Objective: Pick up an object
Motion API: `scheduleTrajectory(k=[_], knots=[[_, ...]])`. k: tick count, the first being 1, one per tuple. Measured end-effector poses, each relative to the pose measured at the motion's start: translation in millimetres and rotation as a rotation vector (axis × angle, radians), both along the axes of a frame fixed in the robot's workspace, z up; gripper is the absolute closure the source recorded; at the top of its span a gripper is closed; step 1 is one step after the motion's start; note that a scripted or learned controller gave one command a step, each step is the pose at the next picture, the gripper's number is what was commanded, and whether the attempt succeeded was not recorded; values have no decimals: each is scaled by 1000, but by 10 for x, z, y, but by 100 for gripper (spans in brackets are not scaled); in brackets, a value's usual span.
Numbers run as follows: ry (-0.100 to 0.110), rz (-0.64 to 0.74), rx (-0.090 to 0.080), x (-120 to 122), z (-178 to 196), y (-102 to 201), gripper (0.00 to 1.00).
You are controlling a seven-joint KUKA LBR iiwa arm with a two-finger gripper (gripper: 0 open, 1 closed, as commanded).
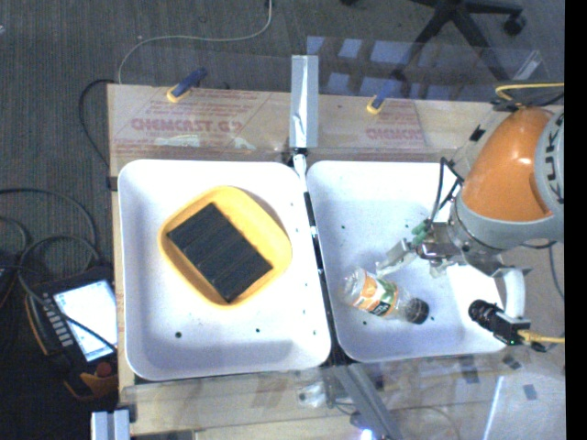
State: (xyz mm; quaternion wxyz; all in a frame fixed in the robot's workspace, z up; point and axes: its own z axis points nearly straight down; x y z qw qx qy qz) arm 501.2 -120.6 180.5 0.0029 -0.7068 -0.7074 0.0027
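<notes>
Bottle (383, 297) lies on its side in the right bin (367, 195), near the front. Gripper (410, 248) is just above it; can't tell if open or shut. Bottle prob. light, smooth, rolls easy. Grab the middle, across.

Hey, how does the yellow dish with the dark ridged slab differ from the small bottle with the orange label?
The yellow dish with a dark ridged slab is broad and flat; the small clear bottle with an orange label and dark cap is narrow and lies on its side. The dish sits in the left white bin, the bottle in the right white bin, near the gripper. Both rest loose on a bin floor.
</notes>
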Motion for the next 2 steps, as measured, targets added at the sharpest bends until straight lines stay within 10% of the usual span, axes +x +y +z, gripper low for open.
scheduleTrajectory(k=[1, 2], knots=[[-3, -5, -1, -157, 1054, 303, 0], [-23, -153, -4, -124, -313, 192, 0]])
